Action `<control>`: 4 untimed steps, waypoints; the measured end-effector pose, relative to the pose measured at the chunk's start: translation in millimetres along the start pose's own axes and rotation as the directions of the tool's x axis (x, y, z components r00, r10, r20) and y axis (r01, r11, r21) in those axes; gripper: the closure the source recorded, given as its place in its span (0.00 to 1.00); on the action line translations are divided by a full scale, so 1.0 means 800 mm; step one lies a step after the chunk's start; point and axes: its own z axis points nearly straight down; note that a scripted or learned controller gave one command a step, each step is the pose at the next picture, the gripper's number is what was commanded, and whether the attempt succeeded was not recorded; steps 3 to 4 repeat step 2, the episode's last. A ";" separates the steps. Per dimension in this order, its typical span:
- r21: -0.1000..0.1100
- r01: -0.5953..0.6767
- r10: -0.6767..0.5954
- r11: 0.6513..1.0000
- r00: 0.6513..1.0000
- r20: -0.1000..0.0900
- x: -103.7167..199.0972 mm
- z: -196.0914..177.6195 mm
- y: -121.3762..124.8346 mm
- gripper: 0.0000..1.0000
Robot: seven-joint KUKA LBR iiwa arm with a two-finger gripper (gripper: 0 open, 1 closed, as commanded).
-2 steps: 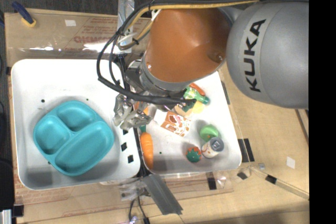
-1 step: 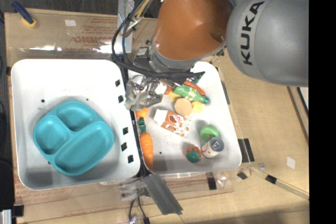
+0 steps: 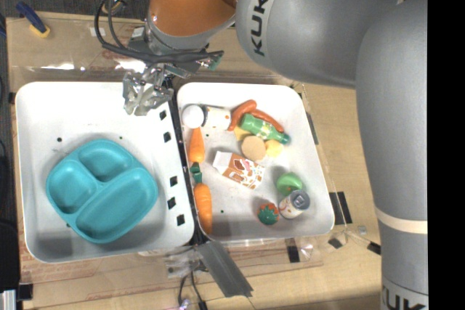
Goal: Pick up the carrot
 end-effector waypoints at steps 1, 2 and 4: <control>0.008 0.070 -0.070 0.998 0.998 0.003 -0.050 -0.053 0.078 1.00; 0.004 0.251 -0.251 0.968 0.968 -0.001 -0.062 -0.072 0.158 1.00; 0.004 0.251 -0.251 0.968 0.968 -0.001 -0.062 -0.072 0.158 1.00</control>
